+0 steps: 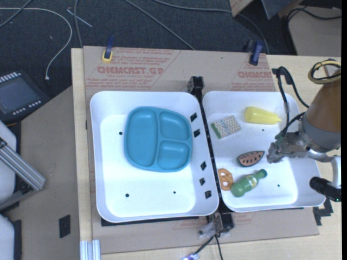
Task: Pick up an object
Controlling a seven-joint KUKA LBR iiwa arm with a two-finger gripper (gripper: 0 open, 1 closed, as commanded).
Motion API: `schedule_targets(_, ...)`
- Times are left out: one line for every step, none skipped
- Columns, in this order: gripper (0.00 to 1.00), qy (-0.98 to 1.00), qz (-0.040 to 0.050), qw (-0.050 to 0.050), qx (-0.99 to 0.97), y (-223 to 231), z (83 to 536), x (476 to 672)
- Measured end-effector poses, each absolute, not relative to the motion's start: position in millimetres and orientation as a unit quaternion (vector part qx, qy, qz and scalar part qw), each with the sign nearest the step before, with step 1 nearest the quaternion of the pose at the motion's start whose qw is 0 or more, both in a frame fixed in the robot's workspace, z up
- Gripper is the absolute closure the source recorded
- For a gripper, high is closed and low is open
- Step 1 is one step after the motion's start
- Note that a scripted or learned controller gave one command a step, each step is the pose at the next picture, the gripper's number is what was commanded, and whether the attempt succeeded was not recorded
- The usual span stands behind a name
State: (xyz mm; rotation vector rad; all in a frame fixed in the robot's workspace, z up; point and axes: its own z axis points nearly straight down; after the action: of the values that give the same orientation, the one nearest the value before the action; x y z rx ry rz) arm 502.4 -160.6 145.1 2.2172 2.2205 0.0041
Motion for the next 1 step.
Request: schedule_targets(1.0,0.707,0.0016,0.003,0.707,-165.8,203.5,495.8)
